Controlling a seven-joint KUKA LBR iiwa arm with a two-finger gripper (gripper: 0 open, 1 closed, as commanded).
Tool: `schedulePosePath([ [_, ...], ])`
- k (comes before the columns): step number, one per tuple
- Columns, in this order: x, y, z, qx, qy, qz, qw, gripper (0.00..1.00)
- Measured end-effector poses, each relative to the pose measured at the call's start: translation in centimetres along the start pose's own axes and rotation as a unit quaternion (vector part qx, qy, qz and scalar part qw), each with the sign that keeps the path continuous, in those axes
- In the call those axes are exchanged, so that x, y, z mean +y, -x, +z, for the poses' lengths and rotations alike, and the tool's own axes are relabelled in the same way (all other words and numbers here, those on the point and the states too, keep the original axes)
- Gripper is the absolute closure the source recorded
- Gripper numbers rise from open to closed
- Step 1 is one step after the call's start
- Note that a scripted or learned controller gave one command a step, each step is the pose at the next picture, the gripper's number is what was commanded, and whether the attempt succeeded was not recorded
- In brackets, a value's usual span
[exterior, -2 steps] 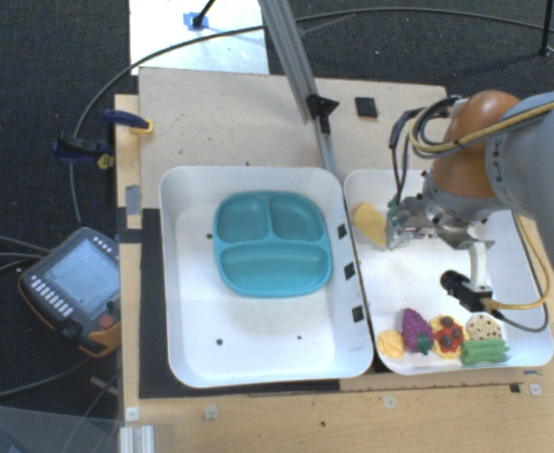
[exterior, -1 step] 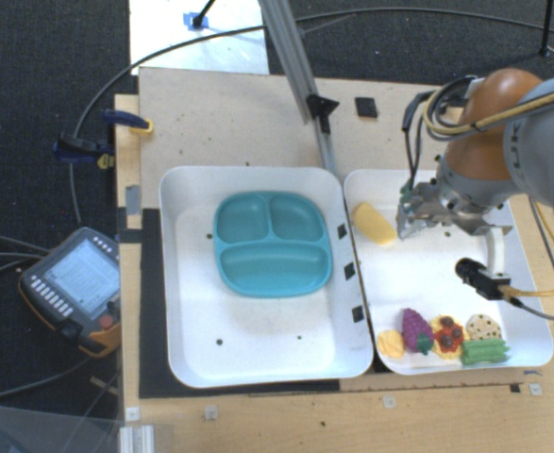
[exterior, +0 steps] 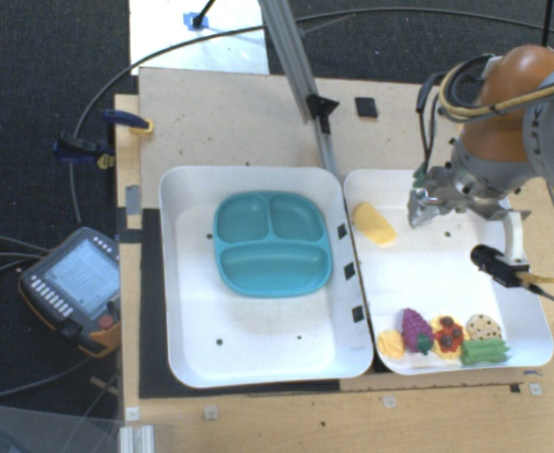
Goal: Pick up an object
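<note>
One yellow piece (exterior: 374,225) beside gripper (exterior: 422,211).

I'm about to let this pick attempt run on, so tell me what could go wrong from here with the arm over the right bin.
1. The pincer sits beside the yellow piece, apart from it, so a straight descent could well miss it.
2. That piece lies near the right bin's left wall, so a push might wedge it there.
3. The other toy foods huddle together at the bin's front edge; a grab there may catch two or scatter them.
</note>
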State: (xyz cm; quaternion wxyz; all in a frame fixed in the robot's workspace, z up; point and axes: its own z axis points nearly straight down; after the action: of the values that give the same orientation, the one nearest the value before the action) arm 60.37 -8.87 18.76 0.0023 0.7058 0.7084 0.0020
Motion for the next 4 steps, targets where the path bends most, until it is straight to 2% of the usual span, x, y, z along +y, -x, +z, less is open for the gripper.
schedulePosePath([
  [1,0.0,0.4,-6.4,-0.001,0.002,-0.001,1.0,1.0],
  [2,-1.9,-3.7,-6.5,0.001,-0.002,-0.003,1.0,1.0],
  [3,-3.5,-8.6,-5.0,0.001,-0.003,-0.003,1.0,1.0],
  [4,-4.3,-13.3,-5.1,0.002,-0.003,-0.003,1.0,1.0],
])
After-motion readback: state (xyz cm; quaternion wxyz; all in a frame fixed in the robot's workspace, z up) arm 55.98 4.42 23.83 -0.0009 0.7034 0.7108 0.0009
